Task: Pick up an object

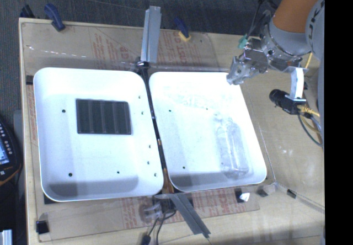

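A clear plastic bottle (231, 147) lies lengthwise in the right bin (182, 128), near its right wall, hard to make out against the white. A dark grey ribbed rectangular block (103, 116) lies flat in the left bin (55, 144). My gripper (237, 74) hangs over the right bin's far right corner, well above and behind the bottle. Nothing shows between its fingers.
A metal divider bar (150, 34) rises behind the seam between the bins. Blue clamps (55, 17) hold the board's far edge. A metal bracket (185, 217) sticks out at the front. Bare bench lies right of the right bin.
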Controlling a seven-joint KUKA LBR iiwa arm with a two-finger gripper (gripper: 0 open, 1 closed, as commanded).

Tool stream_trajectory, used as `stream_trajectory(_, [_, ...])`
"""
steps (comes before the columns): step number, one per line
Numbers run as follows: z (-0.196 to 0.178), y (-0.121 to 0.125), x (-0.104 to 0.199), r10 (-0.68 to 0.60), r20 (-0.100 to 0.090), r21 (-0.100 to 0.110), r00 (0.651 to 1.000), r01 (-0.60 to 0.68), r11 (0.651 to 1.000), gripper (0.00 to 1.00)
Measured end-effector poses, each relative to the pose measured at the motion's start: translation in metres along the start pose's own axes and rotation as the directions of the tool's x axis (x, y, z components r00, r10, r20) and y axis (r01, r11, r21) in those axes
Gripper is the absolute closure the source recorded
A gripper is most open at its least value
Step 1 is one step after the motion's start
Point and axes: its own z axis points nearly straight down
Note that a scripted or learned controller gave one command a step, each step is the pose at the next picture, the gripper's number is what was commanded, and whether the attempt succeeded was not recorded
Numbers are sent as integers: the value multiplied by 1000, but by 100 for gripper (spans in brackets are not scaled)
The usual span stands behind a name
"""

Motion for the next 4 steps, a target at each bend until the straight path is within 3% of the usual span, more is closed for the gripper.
stream_trajectory(1, [0, 0, 0, 0, 0, 0, 1000, 0, 1000, 0])
stream_trajectory(2, [7, -37, -13, 152, 0, 5, 988, -152, 988, 0])
stream_trajectory(3, [-26, -49, -12, 39, 0, -2, 999, -39, 999, 0])
stream_trajectory(4, [-2, -61, -12, 79, 0, 1, 997, -79, 997, 0])
